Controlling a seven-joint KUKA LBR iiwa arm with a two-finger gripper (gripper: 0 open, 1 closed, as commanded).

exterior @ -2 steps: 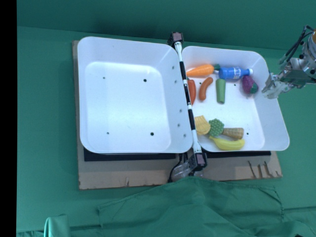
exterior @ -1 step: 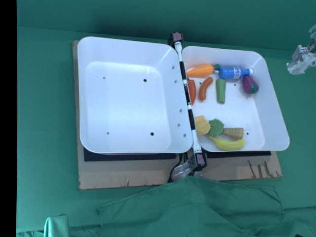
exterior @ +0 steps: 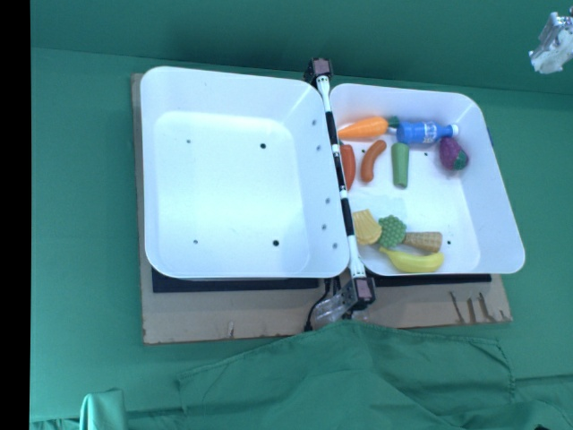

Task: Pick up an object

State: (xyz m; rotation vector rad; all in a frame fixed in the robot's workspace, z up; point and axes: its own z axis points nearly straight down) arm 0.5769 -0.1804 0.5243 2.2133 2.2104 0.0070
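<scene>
The right bin (exterior: 501,240) holds several toy items. Along its far side lie an orange carrot (exterior: 365,128), a blue bottle (exterior: 424,133) and a purple eggplant (exterior: 452,153). Below them are two red-orange sausages (exterior: 372,160) (exterior: 347,165) and a green cucumber (exterior: 400,164). Near the front sit a yellow piece (exterior: 365,227), a green broccoli (exterior: 390,231), a waffle cone (exterior: 424,239) and a yellow banana (exterior: 414,261). My gripper (exterior: 553,45) shows as a pale shape at the upper right edge, well away from the bin and above the green backdrop.
The left bin (exterior: 161,240) stands beside the right one, split from it by a black-and-white divider bar (exterior: 337,173). Both rest on a brown cardboard sheet (exterior: 224,316). Green cloth (exterior: 358,374) bunches up along the front.
</scene>
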